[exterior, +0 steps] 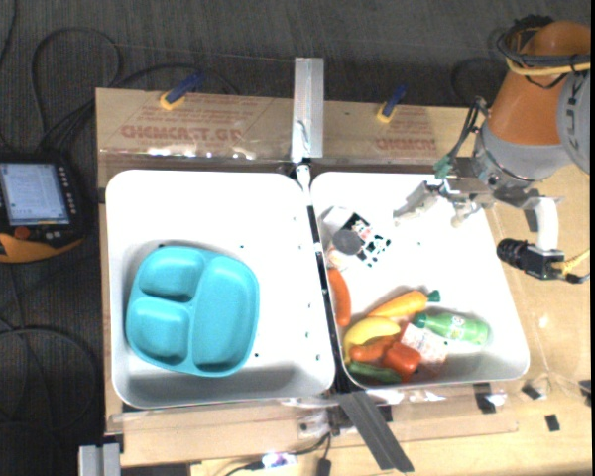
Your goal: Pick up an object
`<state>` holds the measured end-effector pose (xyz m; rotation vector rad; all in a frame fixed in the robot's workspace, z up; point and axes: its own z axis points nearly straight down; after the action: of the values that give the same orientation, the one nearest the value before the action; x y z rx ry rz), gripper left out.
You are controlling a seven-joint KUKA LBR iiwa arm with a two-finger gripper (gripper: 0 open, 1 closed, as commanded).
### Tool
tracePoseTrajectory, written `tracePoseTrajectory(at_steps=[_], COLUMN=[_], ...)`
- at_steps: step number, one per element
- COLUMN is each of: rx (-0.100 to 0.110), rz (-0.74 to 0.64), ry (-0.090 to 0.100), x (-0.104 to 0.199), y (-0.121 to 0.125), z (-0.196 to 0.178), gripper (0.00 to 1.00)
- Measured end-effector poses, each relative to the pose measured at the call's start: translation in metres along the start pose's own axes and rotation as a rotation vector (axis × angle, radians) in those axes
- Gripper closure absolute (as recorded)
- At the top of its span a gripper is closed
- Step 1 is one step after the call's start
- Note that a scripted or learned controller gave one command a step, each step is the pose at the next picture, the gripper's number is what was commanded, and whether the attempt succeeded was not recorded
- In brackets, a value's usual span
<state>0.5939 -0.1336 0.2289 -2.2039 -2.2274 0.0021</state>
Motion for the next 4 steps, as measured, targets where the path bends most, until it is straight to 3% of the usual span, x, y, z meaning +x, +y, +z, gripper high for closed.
tracePoseTrajectory(at_steps=[1,2,3,4], rx=[-0.001,-0.002,-0.014,-0.016], rz=[0.010,-0.171,-0.198,-0.206], ry=[0.000,0.001,-0.006,0.002], x=[0.029,0.016,-0.017,-0.015], y=[0.022,-0.018,-0.087,-0.084], z=[-0.010,0.136,0.140,0.130], gripper=[0.00,0.00,0.00,1.00])
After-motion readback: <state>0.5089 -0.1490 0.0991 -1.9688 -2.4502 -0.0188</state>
